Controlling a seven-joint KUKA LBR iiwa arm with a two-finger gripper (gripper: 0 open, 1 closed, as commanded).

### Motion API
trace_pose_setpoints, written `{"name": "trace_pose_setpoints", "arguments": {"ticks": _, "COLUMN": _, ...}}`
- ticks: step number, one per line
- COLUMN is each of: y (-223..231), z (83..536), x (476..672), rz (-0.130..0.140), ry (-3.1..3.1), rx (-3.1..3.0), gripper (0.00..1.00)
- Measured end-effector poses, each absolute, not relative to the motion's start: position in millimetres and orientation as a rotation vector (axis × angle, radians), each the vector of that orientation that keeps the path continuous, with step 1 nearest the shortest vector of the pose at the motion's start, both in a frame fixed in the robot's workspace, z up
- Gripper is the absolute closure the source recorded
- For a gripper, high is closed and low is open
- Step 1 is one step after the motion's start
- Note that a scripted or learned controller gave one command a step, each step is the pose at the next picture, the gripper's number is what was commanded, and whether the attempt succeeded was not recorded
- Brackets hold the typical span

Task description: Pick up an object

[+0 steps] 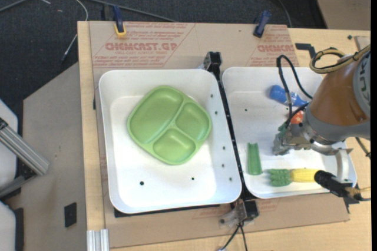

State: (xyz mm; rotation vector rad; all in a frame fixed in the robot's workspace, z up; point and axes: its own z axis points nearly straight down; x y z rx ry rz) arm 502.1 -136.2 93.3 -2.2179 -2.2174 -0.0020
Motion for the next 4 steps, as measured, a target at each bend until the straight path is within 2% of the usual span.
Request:
{"name": "trace_pose_setpoints", "arguments": {"ticks": 1, "y": -145, "z": 148, "x": 509.8, "rz": -0.003, "ry": -2.225, "rx": -2.223, "gripper": 1.00}}
{"name": "trace_pose_setpoints", "arguments": {"ticks": 2, "y": -149, "z": 209, "x": 506.6, "rz": -0.003, "ry": -2.226, "rx": -2.224, "gripper": 1.00}}
{"name": "trace_pose_setpoints", "arguments": {"ticks": 3, "y": -149, "z": 240, "x": 508.2, "rz": -0.002, "ry": -2.225, "rx": -2.222, "gripper": 1.00}}
{"name": "trace_pose_setpoints", "arguments": {"ticks": 4, "y": -97, "z": 226, "x": 515.6, "rz": 0.001, "ry": -2.223, "rx": -2.211, "gripper": 1.00}}
